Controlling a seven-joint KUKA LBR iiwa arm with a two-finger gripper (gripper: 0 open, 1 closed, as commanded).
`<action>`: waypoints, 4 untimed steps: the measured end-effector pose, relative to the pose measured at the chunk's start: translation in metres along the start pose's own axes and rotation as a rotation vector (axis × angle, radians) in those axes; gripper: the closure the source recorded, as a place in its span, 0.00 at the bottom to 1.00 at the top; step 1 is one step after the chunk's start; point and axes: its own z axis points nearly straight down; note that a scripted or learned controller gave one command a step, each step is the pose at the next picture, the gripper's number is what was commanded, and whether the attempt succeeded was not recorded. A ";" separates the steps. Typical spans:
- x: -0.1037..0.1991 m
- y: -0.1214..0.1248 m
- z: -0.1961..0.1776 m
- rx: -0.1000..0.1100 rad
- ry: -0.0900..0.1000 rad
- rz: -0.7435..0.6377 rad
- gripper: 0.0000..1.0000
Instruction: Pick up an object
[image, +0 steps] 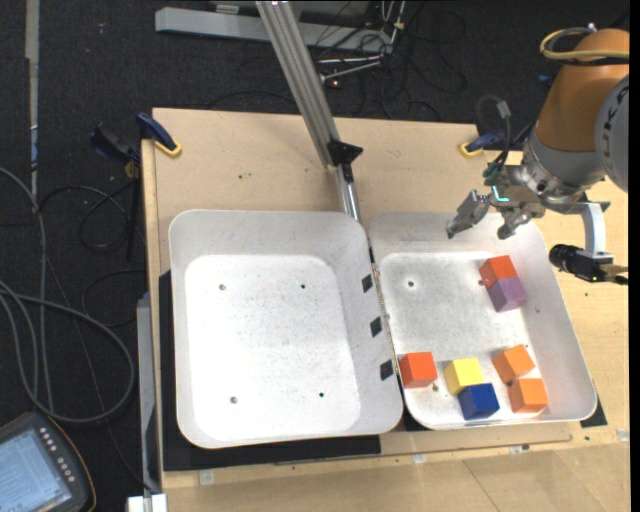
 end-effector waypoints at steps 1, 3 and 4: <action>0.000 0.001 -0.003 -0.004 -0.002 -0.001 0.00; 0.006 0.001 0.115 0.001 0.000 -0.001 0.00; 0.006 0.003 0.100 -0.007 -0.002 -0.002 1.00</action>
